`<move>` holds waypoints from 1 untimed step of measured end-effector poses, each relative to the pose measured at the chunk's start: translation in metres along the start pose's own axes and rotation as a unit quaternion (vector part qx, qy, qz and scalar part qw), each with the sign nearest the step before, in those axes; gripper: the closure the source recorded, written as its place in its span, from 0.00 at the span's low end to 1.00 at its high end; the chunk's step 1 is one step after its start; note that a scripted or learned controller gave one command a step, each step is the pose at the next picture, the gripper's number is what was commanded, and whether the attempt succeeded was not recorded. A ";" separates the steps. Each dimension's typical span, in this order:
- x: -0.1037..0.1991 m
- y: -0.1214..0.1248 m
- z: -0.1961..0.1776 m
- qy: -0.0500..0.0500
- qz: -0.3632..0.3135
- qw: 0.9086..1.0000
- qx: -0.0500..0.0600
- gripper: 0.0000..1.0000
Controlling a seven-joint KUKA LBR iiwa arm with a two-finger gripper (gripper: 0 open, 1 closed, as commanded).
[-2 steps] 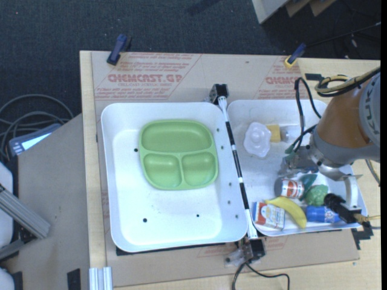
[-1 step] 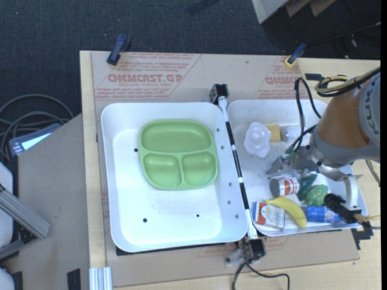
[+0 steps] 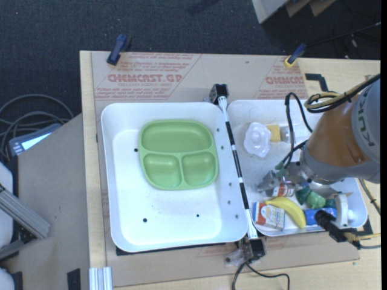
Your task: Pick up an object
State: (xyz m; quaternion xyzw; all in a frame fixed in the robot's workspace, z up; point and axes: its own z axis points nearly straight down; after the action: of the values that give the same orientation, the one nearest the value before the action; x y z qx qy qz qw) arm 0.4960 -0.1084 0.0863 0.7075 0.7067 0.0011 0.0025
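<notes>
The arm reaches in from the right over the right bin (image 3: 239, 116), its orange band and grey wrist above the bin's middle. My gripper (image 3: 279, 183) is low in that bin, amid a cluster of small objects, and I cannot make out its fingers. Just below it lie a yellow banana (image 3: 290, 209), a red and white packet (image 3: 269, 215), and green and blue items (image 3: 317, 199). A clear plastic cup (image 3: 257, 139) lies farther back in the same bin, with a small yellow piece (image 3: 276, 132) beside it.
The left bin (image 3: 121, 216) holds a green divided plate (image 3: 178, 154) in its back half. A black divider bar (image 3: 233, 156) runs between the bins. Blue (image 3: 117, 49) and yellow (image 3: 294, 55) clamps sit at the bench's far edge. Cables trail near the arm.
</notes>
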 end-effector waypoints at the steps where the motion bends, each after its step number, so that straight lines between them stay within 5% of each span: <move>1: 0.000 0.001 -0.010 -0.001 0.001 1.000 -0.001 1.00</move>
State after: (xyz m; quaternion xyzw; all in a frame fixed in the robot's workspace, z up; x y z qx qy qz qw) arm 0.4966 -0.1086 0.0965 0.7079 0.7063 0.0016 0.0039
